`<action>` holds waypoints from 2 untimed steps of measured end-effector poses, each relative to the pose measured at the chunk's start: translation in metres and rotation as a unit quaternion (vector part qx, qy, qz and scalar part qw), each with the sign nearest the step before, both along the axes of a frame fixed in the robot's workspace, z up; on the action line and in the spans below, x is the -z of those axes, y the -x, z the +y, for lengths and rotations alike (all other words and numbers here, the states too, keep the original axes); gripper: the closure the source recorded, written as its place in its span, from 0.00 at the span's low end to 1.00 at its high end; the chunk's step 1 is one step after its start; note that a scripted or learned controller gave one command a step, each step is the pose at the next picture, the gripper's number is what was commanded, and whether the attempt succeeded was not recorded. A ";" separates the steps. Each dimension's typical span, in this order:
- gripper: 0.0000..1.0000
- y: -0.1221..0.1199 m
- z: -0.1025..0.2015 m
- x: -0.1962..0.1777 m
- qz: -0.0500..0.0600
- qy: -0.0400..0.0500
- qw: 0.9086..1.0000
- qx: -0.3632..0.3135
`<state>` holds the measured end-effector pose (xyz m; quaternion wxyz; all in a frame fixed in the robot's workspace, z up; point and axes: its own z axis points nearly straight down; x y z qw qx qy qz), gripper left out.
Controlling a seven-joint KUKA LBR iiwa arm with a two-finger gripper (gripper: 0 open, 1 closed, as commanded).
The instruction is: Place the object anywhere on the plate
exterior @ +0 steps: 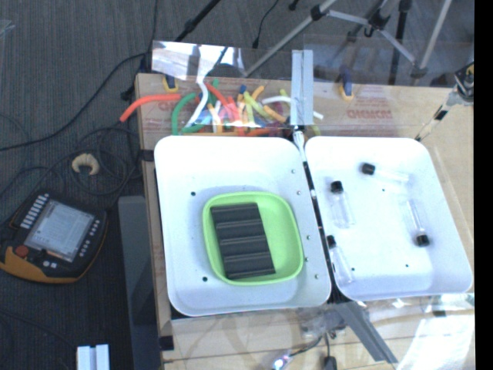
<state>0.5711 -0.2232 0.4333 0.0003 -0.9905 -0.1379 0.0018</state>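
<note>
A wooden bench (385,99) stands on dark carpet and carries two shallow white bins side by side. The left bin (177,168) contains a green plate (289,241). A dark grey ribbed block (242,240) lies flat on the plate, roughly centred. The right bin (443,260) contains several clear vials with black caps (339,201), spread apart. The pincer's state cannot be determined. A teach pendant (54,236) lies on the floor at left.
</note>
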 end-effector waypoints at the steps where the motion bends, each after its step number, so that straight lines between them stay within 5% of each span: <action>1: 0.00 -0.078 0.000 0.000 0.000 0.001 1.000 0.015; 2: 0.00 -0.036 0.000 0.000 0.000 0.000 0.999 0.038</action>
